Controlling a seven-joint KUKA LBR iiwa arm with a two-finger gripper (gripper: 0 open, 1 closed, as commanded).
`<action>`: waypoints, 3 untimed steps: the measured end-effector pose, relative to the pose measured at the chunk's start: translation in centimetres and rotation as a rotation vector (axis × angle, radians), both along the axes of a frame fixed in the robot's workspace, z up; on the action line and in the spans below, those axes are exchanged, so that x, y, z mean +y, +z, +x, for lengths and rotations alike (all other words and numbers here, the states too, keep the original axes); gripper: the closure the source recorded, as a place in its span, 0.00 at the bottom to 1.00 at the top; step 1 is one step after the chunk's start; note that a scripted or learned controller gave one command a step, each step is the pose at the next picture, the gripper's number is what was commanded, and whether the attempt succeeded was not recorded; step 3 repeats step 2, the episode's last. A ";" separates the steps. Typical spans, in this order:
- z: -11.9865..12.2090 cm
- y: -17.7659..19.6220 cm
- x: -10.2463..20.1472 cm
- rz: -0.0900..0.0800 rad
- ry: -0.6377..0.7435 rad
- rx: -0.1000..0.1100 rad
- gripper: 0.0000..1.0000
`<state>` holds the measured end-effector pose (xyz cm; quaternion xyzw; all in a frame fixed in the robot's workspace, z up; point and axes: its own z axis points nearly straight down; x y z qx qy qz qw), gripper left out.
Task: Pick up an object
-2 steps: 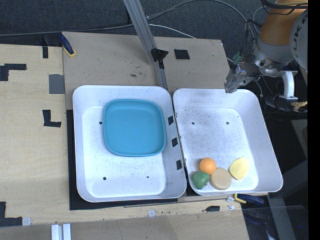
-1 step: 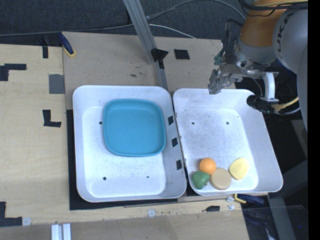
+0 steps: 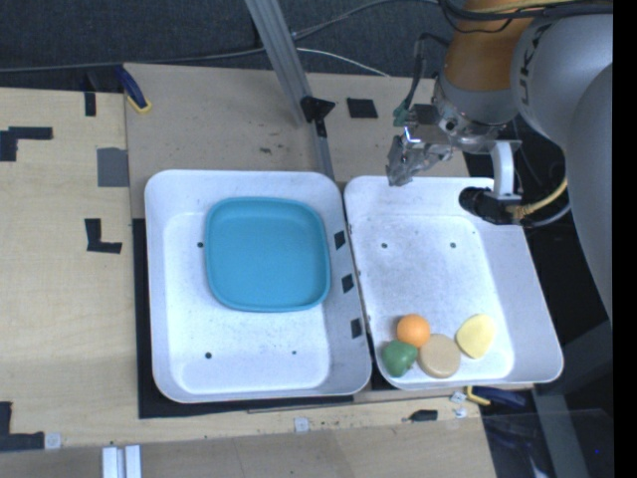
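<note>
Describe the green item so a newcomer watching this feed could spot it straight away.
Start at the right bin, the one without the blue plate. In its near corner sits a tight cluster of four small items. The green item is the leftmost and lowest, just below the orange ball and beside the tan disc; it is the only dark green one.

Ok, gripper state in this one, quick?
Gripper: cannot be told from this view; it hangs over the far edge of the right bin, nothing seen in it.
</note>
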<state>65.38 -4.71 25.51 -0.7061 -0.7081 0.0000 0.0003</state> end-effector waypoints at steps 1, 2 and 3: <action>-1.0 -1.5 5.2 0.000 0.000 0.001 1.00; -1.6 -2.1 11.3 0.000 0.002 0.001 1.00; -1.6 -2.1 11.3 0.000 0.002 0.001 1.00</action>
